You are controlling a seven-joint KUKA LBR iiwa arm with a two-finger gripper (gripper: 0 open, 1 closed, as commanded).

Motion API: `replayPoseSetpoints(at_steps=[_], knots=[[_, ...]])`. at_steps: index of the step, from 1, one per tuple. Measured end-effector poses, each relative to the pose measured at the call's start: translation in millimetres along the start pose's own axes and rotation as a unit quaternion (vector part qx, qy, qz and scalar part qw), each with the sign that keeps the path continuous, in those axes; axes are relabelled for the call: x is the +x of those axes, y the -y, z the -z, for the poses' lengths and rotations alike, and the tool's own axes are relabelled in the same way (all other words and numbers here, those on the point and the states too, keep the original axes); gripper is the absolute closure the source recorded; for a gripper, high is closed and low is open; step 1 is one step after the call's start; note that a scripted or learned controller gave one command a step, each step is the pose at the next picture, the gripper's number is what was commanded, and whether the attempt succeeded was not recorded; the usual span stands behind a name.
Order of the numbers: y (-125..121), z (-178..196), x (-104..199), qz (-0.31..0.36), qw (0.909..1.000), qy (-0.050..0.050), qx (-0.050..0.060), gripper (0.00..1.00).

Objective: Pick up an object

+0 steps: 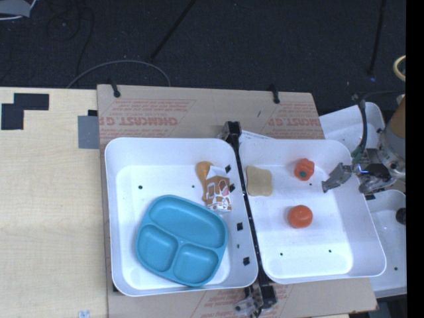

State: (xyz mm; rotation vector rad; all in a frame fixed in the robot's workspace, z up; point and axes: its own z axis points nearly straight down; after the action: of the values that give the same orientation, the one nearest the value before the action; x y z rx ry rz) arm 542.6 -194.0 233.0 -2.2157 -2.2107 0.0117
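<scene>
In the right bin (311, 257) lie two orange-red round objects, one (304, 169) at the back and one (300, 216) near the middle. A tan flat piece (259, 181) rests by that bin's left wall. The left bin (122, 230) holds a blue divided plate (181, 239), with a small printed packet (218, 194) and an orange-brown scrap (203, 170) behind it. My gripper (351, 182) hangs over the right bin's right rim, open, with nothing between its fingers. It is to the right of both round objects and apart from them.
A black clip strip (244, 207) runs along the seam between the bins. Cardboard (199, 114) lies under both bins. White trays (391, 237) and a cable sit at the right under the arm. A wooden benchtop (46, 204) extends to the left.
</scene>
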Motion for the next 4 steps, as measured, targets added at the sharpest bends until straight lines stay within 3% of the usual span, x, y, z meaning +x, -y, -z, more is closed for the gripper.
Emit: replayPoseSetpoints(at_steps=[1, 4], knots=[[-2, 6, 0, 0.001, 1.0000, 0.001, -0.006, 0.00], [-9, -146, 5, 0.000, 1.0000, 0.000, -0.003, 0.00]])
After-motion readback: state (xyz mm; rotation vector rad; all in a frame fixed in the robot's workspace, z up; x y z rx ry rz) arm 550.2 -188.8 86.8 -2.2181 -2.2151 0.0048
